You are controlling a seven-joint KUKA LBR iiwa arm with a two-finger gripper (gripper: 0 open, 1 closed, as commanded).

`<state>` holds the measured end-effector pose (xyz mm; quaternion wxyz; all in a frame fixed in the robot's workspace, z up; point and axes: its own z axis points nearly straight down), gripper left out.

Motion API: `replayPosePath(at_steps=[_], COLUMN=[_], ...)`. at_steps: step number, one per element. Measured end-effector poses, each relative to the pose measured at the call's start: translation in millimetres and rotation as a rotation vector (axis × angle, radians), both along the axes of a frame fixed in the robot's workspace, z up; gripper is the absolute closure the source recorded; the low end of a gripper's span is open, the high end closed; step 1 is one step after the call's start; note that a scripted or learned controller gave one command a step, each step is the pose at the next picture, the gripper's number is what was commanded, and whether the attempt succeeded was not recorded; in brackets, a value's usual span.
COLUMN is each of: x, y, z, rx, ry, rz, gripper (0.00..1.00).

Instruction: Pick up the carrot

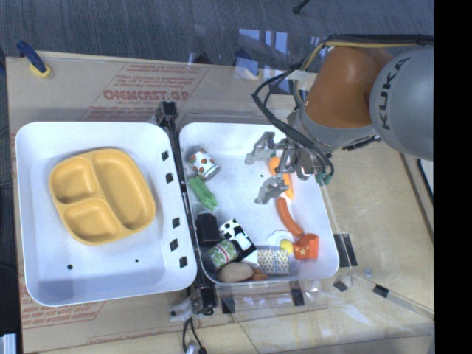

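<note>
Carrot (283, 174) sits in the right bin (221, 135), between the fingers (259, 150) of the gripper (267, 171), which is spread around it with its jaws apart; sausage (289, 217) lies just below; can (202, 163) and green pod (202, 192) sit to the left; yellow tray (102, 195) fills the left bin (44, 271).

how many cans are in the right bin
3. One can lies near the bin's upper left. Two more, a green can and a yellow can, lie in the pile along the bottom edge. Others may be hidden there.
</note>
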<state>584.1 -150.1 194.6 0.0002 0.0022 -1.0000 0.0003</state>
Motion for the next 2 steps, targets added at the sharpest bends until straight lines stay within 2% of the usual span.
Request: replayPosePath(at_steps=[1, 2], x=[28, 32], y=[-26, -24], z=[-85, -70], rx=[0.002, 0.000], ry=[0.007, -0.003], rz=[-0.120, -0.110], gripper=[0.00, 1.00])
